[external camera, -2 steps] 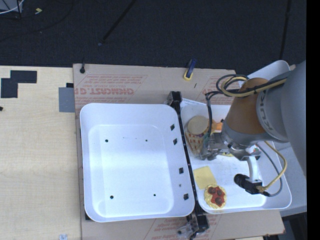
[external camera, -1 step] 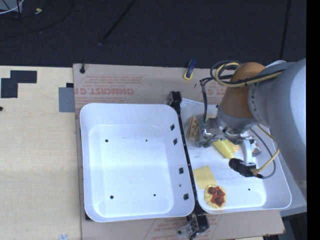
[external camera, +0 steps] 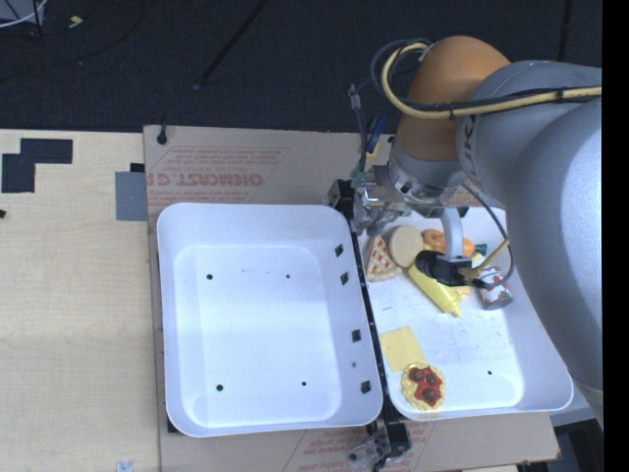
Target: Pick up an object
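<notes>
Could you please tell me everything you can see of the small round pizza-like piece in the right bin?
The small round pizza piece lies flat at the near edge of the right bin. It looks like toy food: a yellow-tan disc with red topping and dark specks. It rests on the bin floor, just below the yellow cheese square, apart from the gripper.

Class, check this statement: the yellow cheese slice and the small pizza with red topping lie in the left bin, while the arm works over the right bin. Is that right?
Not quite. The camera view shows the yellow cheese slice and the small pizza lying in the right bin, at its near end, not in the left bin. The rest holds: the arm works over the right bin.
</notes>
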`<state>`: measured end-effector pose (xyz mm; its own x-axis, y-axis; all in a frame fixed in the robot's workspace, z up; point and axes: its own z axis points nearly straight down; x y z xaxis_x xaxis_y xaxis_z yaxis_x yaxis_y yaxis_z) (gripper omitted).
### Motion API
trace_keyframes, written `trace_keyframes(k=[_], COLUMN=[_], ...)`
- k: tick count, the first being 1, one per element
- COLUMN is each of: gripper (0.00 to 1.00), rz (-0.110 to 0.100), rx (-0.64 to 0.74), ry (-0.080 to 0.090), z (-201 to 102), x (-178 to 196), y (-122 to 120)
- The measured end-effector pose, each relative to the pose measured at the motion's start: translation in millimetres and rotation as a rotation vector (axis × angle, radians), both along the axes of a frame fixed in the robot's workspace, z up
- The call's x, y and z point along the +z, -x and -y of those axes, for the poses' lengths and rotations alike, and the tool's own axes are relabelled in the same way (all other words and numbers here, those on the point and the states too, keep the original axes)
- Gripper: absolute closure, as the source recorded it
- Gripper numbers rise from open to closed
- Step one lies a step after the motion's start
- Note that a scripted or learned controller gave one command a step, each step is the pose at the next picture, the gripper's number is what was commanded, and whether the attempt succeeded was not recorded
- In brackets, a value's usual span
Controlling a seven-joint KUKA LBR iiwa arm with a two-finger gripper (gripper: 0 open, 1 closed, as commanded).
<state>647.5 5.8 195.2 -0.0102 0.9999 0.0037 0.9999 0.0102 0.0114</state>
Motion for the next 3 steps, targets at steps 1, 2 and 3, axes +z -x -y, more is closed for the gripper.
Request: trace_keyframes(k=[1, 2, 3], gripper=[1.00, 1.00, 1.00], rz=[-0.016, -0.014, 0.003], rx=[-0.012, -0.002, -0.004], ry=[0.005, 0.001, 0.000], z=[34, -55, -100], x=[-8, -8, 147], y=[23, 14, 2])
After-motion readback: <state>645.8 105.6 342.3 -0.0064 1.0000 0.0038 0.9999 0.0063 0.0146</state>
